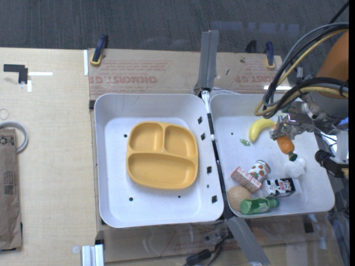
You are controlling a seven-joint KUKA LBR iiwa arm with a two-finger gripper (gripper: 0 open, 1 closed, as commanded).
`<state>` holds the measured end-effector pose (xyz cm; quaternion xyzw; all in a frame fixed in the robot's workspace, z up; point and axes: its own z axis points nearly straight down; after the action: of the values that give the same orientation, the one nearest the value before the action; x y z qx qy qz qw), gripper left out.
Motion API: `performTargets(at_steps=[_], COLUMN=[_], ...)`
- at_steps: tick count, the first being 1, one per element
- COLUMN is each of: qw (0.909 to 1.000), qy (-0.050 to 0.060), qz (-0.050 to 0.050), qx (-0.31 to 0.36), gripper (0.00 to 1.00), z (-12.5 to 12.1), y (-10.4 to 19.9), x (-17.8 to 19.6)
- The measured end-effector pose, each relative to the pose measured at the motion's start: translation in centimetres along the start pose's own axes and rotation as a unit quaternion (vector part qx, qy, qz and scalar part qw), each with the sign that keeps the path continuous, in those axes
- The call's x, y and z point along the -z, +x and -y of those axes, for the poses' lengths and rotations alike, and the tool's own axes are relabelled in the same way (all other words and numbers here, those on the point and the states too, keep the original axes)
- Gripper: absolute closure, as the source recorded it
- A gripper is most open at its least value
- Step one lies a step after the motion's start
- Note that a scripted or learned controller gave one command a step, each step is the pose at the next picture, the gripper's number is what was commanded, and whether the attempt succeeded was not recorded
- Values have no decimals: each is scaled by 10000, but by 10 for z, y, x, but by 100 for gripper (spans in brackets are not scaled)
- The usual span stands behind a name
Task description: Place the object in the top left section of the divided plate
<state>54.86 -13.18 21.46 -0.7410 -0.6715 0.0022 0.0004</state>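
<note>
A yellow divided plate [162, 155] lies in the left bin [111, 204], with two small sections at the top and one long section below. My gripper [284, 132] hangs over the upper part of the right bin [321, 204], reaching in from the right. A small orange carrot-like object [285, 145] sits directly under its tip, touching or nearly touching it. A yellow banana [259, 129] lies just left of the gripper. All three plate sections look bare.
The lower half of the right bin holds a white lump [295, 168], a small can [259, 169], a brown box [244, 179], a milk carton [280, 187], a round tan roll [239, 194] and a green bottle [258, 205]. Cables arch above the arm.
</note>
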Motion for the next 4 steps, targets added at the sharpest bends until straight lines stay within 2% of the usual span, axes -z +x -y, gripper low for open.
performTargets(at_steps=[1,2,3,4], qw=[9991,9818,9818,9692], qy=[-3,-9,-10,-16], qz=[-3,-2,-2,2], qx=[429,1901,1900,2464], gripper=[100,100,0,0], z=[-67,-24,-24,-22], y=[91,139,139,198], x=[-24,-23,-23,-23])
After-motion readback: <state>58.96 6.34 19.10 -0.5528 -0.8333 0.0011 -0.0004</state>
